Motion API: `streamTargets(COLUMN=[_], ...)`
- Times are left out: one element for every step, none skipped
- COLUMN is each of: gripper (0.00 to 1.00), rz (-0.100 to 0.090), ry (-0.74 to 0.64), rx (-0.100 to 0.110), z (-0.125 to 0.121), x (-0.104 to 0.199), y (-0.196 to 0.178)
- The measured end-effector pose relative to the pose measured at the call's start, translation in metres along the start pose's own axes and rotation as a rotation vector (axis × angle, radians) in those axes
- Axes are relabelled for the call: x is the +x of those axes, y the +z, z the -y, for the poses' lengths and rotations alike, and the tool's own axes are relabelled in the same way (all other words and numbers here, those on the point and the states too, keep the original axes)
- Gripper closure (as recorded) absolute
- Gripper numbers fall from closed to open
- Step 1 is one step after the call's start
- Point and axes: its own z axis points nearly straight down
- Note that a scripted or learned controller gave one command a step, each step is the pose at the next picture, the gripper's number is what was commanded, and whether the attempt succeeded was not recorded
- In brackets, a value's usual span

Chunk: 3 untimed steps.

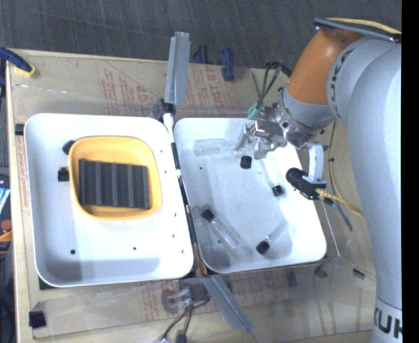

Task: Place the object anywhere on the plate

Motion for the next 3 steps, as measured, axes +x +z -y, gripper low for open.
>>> streamTargets(gripper=[1.0,1.0,1.0], rz=[0.002,0.002,0.002], ry=[-0.117,-0.402,-0.623], rx=[-0.001,0.002,0.002], z=[0.0,0.013,0.043], x=[0.097,0.104,0.17], y=[-0.011,0.009,-0.001])
